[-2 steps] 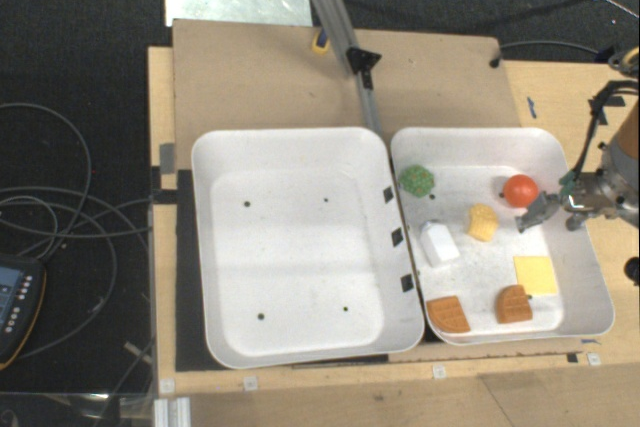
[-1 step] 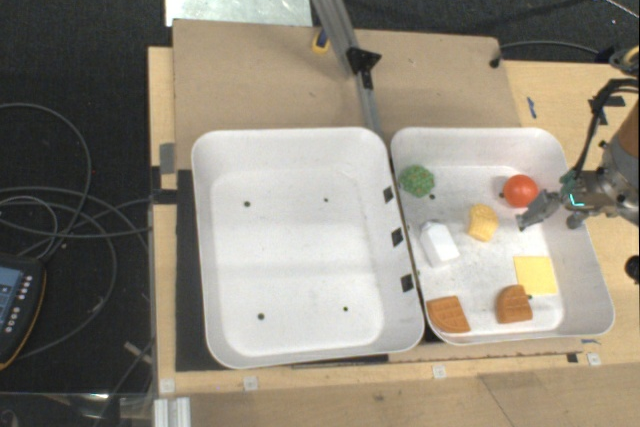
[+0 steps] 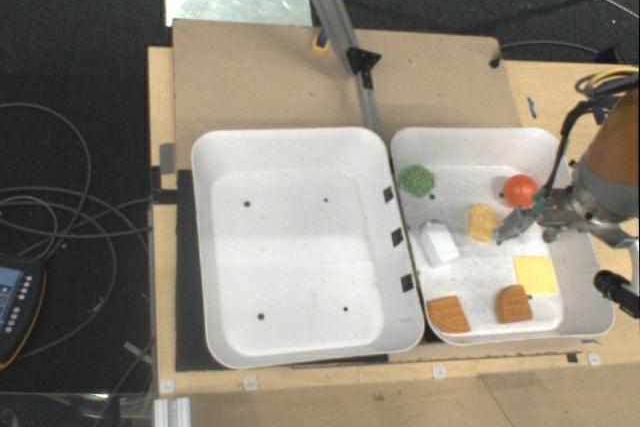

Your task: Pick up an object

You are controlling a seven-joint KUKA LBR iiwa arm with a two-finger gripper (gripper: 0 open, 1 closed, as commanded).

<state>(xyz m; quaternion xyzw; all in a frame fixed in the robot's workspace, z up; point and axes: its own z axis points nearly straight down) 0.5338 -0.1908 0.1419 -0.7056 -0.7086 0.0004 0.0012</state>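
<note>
- Gripper (image 3: 515, 227): over right bin (image 3: 470, 153), fingers' state impossible to tell.
- Red ball (image 3: 519, 189): just at gripper's 12 o'clock.
- Yellow piece (image 3: 483, 222): at its 9 o'clock, close.
- Yellow square (image 3: 536, 274): at 5 o'clock.
- Green ball (image 3: 417, 180): bin's 10 o'clock corner.

Both bins are plain white: the left bin (image 3: 215, 245) carries a few small dark dots on its floor, and the right bin (image 3: 470, 150) holds the coloured pieces. There is a green, bumpy-looking ball (image 3: 417, 180), a red-orange ball (image 3: 519, 189), a pale yellow lump (image 3: 483, 222), a white block (image 3: 438, 243), a flat yellow square (image 3: 536, 274) and two orange-brown pieces (image 3: 449, 314) (image 3: 514, 304). My pincer (image 3: 517, 223) is dark grey, with a touch of green at its base. My arm (image 3: 612, 165) shows orange above grey. The bench (image 3: 260, 75) is tan cardboard-brown — the floor (image 3: 70, 25) around it is dark grey, nearly black, crossed by black cables (image 3: 40, 205). Black clips (image 3: 397, 237) sit between the bins.
</note>
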